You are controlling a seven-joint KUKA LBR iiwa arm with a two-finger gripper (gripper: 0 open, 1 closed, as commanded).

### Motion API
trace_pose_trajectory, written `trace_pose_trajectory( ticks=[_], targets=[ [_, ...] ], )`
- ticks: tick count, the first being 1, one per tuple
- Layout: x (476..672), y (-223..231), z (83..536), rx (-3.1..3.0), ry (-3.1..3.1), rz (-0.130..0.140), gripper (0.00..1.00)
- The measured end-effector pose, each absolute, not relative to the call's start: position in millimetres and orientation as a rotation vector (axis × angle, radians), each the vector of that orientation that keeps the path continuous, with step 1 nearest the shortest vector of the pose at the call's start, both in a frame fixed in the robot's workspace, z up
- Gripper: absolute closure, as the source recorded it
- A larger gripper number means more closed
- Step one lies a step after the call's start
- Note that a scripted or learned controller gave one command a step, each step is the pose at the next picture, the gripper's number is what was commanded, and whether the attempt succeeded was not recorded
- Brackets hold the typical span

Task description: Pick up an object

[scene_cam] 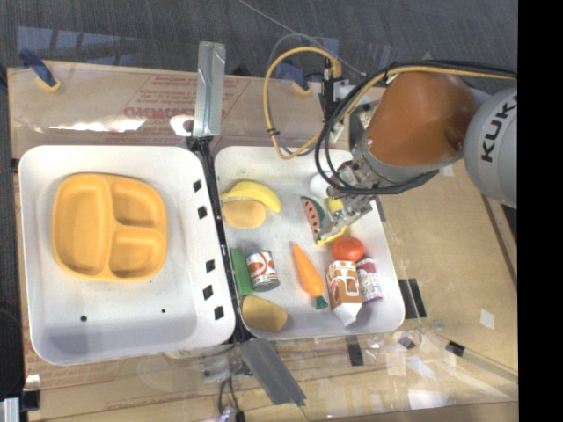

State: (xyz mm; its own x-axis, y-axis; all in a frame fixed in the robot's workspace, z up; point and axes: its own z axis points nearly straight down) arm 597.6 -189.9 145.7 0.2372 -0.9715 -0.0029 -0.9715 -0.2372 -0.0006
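The left bin [35, 236] carries a yellow divided plate [109, 227]. In the right bin [286, 323], a banana [253, 192] lies at ten o'clock, a bread-like piece [243, 212] just under it, a small can [261, 271] with an unreadable red-and-white label near seven, and a potato-like lump [264, 313] at six. A carrot [308, 272] sits mid-bin, a watermelon slice [311, 219] above it. The gripper [339, 222] hangs at two o'clock over the slice's right side, just above a tomato [347, 248] and two cartons [352, 284] whose print is too small to read. I cannot tell its finger state; the wrist hides much of it. "KU" shows on the arm [493, 143], cut off.
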Motion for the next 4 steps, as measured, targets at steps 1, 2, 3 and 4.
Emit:
trace_pose_trajectory(
  ticks=[1,2,3,4],
  targets=[
    [652.0,-192,255,-2.242,2.195,-0.008,1.0],
    [655.3,-188,145,-2.578,1.796,0.015,1.0],
    [582.6,-193,121,-2.794,1.438,0.012,1.0],
    [640.1,-188,226,-2.797,1.423,-0.011,1.0]
  ],
)
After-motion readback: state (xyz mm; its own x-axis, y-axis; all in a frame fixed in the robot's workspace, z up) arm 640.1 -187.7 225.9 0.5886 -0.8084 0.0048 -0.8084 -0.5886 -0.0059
